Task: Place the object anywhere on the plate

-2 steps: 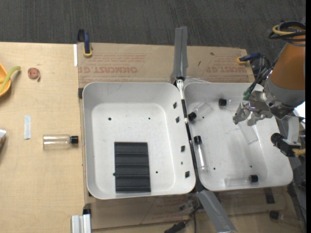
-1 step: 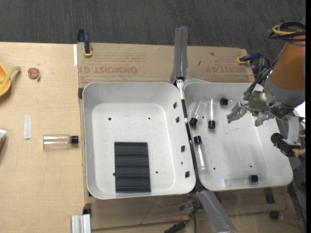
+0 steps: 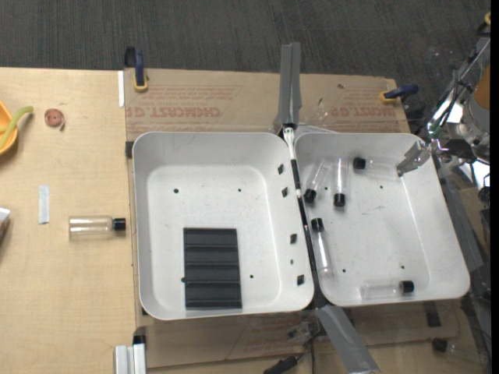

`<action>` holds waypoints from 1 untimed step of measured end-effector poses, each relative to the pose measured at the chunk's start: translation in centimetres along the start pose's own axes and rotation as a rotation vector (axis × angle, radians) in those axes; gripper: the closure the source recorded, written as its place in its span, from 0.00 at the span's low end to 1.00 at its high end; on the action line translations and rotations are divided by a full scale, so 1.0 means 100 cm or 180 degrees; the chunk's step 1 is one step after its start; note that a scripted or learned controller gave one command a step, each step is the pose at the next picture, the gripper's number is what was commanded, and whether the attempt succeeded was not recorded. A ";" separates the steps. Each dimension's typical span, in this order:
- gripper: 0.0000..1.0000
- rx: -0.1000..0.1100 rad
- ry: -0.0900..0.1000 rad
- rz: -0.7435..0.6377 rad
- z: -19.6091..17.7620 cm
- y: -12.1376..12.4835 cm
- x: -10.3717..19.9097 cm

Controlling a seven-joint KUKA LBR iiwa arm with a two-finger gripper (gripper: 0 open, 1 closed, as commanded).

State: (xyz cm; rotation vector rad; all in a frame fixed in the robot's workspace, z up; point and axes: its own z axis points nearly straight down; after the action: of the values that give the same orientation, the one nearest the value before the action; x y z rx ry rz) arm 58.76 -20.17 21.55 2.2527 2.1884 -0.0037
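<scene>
A dark ribbed plate (image 3: pixel 210 269) lies flat in the front part of the left bin (image 3: pixel 156 162). Several clear vials with black caps lie in the right bin (image 3: pixel 437 232): one by the divider (image 3: pixel 321 249), two near the far left (image 3: pixel 316 182) (image 3: pixel 340 179), one at the back (image 3: pixel 361 163) and one along the front wall (image 3: pixel 386 290). My gripper (image 3: pixel 413 159) hangs over the right bin's far right corner, apart from every vial, with nothing seen in it. The arm behind it runs off the right edge.
On the wooden bench left of the bins lie another capped vial (image 3: pixel 95 225), a small white strip (image 3: pixel 44 205), a pink disc (image 3: pixel 53 117) and a yellow object (image 3: pixel 8 127) at the edge. Blue clamps (image 3: pixel 134 59) (image 3: pixel 398 93) hold the cardboard behind the bins.
</scene>
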 end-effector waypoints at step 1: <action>0.00 -0.0004 -0.0001 -0.0351 -0.067 0.035 -0.019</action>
State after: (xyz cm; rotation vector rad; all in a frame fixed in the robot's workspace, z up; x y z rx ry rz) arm 62.18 -22.12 28.23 2.1278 2.3085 -0.0027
